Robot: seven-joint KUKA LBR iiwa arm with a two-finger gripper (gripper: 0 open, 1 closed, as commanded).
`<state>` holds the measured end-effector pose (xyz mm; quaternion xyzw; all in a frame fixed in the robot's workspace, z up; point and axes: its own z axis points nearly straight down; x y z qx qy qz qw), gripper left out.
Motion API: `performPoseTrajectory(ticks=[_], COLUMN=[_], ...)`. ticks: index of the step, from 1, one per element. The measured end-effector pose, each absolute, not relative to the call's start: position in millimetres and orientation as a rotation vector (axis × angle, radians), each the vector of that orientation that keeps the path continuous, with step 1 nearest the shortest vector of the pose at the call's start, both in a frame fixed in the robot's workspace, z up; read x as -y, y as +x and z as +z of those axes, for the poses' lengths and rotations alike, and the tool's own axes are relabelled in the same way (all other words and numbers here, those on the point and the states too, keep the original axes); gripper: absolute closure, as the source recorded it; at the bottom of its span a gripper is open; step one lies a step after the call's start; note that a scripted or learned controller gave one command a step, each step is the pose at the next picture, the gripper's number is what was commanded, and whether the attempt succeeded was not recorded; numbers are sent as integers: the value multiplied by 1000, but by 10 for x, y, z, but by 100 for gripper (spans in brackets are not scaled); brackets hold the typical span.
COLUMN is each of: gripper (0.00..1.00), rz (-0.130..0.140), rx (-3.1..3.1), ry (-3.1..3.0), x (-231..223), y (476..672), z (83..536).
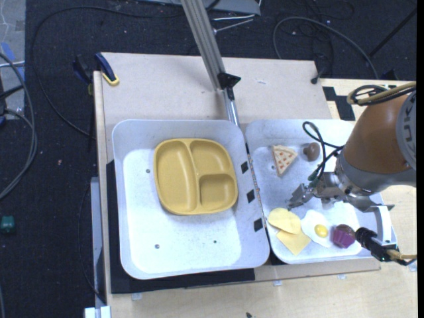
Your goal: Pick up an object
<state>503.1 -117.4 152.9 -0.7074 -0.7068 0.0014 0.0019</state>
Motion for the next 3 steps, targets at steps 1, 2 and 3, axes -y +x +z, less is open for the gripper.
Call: performPoseTrajectory(ticks=[1, 2, 3], gripper=[0, 0, 100], rz=[-5, -15, -15], rx=[2222, 2228, 2228], ry=[-2226, -2230, -2233], x=[1163, 1164, 1163], y=[4949, 5000, 5003], z=[1000, 988, 1076])
